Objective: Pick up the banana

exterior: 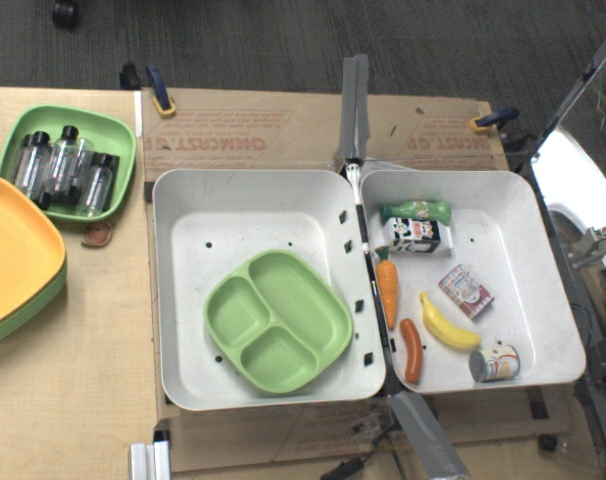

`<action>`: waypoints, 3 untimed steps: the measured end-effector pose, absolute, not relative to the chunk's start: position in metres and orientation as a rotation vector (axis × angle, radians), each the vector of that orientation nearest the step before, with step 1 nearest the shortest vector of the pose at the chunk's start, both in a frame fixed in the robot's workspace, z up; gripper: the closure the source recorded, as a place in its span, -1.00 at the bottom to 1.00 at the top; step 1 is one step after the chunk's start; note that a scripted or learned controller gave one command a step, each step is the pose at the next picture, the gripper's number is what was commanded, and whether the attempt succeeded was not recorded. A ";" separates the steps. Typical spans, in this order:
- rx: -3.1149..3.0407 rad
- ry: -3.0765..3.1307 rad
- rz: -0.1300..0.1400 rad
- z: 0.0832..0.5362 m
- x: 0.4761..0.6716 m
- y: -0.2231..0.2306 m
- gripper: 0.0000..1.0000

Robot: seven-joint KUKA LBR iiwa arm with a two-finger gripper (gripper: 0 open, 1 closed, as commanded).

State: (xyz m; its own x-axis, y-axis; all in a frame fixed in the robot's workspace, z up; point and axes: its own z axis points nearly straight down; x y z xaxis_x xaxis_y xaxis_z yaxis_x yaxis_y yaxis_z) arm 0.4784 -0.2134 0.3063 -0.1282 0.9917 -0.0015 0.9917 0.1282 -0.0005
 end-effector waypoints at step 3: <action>0.916 3.004 0.000 0.294 0.478 -0.222 1.00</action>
